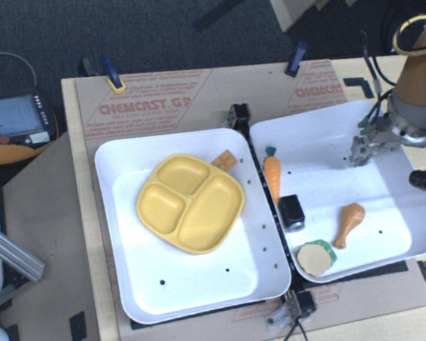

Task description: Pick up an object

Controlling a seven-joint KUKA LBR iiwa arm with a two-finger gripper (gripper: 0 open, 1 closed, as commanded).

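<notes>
Two white bins sit on your desk [153, 108]. Your tool [362, 150] hangs over the right bin [424, 234], its spread too blurred to tell. There, a carrot [273, 176], black block [291, 212], drumstick [348, 223] and a slice lie. A yellow tray [191, 203] half hides something brown.

Two bins [134, 288] [424, 234] sit side by side. One plate [191, 203] and one wood block [224, 160] fill the left. The right holds one carrot [273, 177], one black box [291, 212], one drumstick [348, 223], one round slice [315, 257].
</notes>
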